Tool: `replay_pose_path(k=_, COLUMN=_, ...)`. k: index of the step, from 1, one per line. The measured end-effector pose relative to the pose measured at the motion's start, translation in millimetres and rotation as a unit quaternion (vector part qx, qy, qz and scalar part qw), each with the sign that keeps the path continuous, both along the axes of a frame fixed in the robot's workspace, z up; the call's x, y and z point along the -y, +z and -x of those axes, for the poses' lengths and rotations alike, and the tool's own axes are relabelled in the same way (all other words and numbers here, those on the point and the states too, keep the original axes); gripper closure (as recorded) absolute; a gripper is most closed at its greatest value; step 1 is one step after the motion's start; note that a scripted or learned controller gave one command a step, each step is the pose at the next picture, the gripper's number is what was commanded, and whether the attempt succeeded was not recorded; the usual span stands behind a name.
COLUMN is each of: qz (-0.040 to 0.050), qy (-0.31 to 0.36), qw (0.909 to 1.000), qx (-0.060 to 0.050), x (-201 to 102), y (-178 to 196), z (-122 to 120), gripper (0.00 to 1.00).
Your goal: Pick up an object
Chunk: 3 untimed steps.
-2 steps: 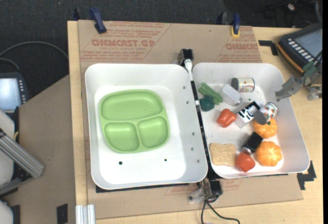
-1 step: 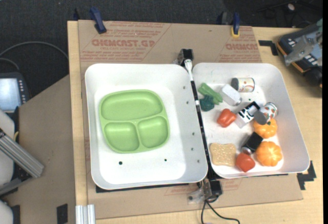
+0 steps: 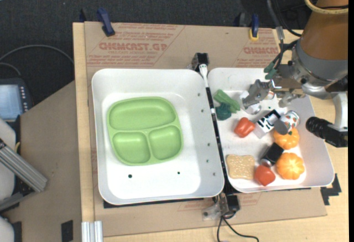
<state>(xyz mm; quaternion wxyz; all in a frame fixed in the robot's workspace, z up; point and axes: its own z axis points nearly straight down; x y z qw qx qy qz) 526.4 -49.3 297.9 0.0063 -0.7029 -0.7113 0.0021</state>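
Hovering over the right bin (image 3: pixel 323 169), the pincer (image 3: pixel 260 93) looks to be in the approach step; whether it is released or clenched I cannot tell. Candidates lie just below: a red pepper (image 3: pixel 244 127), green toy (image 3: pixel 225 104), 2 orange pumpkins (image 3: pixel 290 165). Next comes a descent onto 1 piece. The left bin (image 3: pixel 105 141) holds a green tray (image 3: pixel 145 129) on the cardboard-topped counter (image 3: pixel 166 47) above dark carpet.

The gripper (image 3: pixel 255 96) hangs over the right bin (image 3: pixel 321 171), toward its 11 o'clock corner, just at 2 o'clock from a green toy (image 3: pixel 225 103). Below it lie a red pepper (image 3: pixel 244 127), two orange pumpkins (image 3: pixel 290 165) and a bread slice (image 3: pixel 240 165). The left bin (image 3: pixel 105 124) holds a green divided tray (image 3: pixel 145 130) at its centre.
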Motion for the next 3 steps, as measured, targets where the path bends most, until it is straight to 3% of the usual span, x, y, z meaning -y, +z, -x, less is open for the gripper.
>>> replay_pose_path(k=1, qz=0.0015, qy=-0.004, qw=1.0000, qx=0.000, x=-45.1, y=-88.7, z=42.9, gripper=0.00)
replay_pose_path(k=2, qz=0.0029, qy=-0.007, qw=0.9999, qx=0.007, x=-41.9, y=-73.3, z=39.1, gripper=1.00)
replay_pose_path(k=3, qz=0.0012, qy=-0.002, qw=1.0000, qx=0.003, x=-113.9, y=-92.8, z=48.4, gripper=1.00)
